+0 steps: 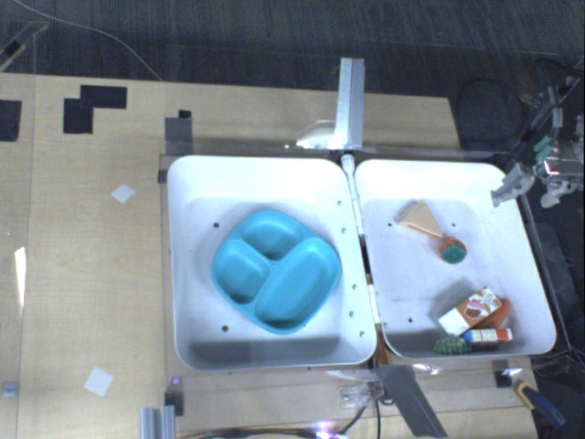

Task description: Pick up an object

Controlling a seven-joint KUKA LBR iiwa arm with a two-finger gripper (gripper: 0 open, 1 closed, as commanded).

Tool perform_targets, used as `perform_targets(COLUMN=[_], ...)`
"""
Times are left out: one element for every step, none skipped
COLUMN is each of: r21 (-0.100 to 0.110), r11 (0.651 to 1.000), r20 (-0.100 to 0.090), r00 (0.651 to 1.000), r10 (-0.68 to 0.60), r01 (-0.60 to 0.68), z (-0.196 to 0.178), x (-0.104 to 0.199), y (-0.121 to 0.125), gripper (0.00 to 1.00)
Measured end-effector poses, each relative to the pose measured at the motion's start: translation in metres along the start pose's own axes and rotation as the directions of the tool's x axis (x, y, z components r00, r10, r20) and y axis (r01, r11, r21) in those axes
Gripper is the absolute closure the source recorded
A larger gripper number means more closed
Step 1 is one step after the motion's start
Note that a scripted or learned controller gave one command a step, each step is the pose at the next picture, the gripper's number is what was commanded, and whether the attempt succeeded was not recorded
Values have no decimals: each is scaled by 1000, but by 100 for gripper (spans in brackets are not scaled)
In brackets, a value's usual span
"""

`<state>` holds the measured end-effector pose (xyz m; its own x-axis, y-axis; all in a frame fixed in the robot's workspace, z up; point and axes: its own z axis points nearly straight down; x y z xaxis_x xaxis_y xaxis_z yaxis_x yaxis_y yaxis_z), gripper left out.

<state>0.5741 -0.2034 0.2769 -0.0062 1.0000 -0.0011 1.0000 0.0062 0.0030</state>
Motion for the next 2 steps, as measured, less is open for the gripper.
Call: perform_targets(r21=[1,-5], r11=[1000,999], r20=[-1,1], r00=[1000,999], r10=[28,-34], r01=[-28,34], z=[167,190], x=[19,10], y=[-31,17], gripper=[0,0])
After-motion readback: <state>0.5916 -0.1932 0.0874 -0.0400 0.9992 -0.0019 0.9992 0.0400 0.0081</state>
